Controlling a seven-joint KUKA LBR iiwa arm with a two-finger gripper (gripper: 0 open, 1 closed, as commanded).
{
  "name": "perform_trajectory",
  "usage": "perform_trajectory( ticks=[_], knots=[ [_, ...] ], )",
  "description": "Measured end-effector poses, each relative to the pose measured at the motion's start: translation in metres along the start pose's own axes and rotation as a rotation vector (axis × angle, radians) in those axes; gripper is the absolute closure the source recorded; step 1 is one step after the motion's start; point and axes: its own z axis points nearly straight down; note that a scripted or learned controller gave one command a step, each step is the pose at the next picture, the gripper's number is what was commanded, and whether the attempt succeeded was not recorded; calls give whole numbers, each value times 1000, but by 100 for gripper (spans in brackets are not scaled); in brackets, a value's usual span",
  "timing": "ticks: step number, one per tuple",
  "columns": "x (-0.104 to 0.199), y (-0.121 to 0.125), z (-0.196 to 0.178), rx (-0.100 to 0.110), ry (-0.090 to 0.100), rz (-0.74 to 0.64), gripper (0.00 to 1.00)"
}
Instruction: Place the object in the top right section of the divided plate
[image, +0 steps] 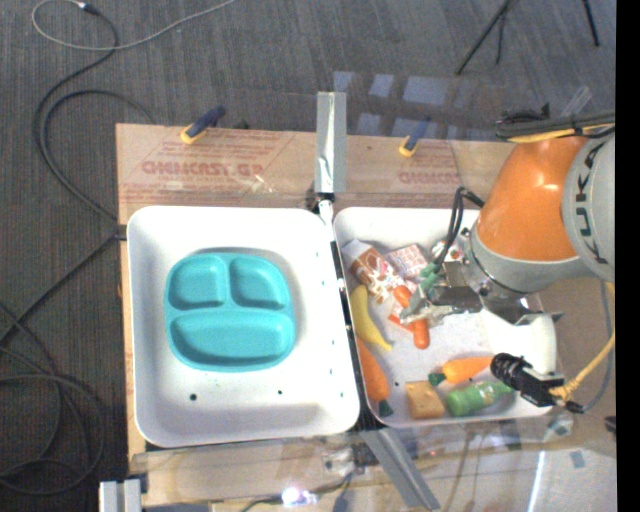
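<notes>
Two white bins sit side by side on the counter. Along the right bin's (545, 345) near edge lie a green vegetable (472, 399), a tan block (424, 401) and a carrot (466, 368). Farther in, the gripper (432, 303) hangs over the toy pile; whether it grips anything I cannot tell. It should lift straight up before crossing to the teal divided plate (232, 309), whose top right section (256, 283) waits in the left bin (150, 240).

Grey KUKA arm (590, 200) with a broad glossy orange band on a rounded, dome-shaped segment; part of the black "KUKA" lettering reads on the pale grey casing at right. Grey collar under the orange. Black cable loops along the left of the dome. Gripper (432, 292) end is dark metal with small green parts. Yellow cable trails at lower right.
</notes>
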Motion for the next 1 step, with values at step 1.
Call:
perform_trajectory(
  ticks=[1],
  knots=[
    [-4, 0, -34, -3, 2, -412, 100]
  ],
)
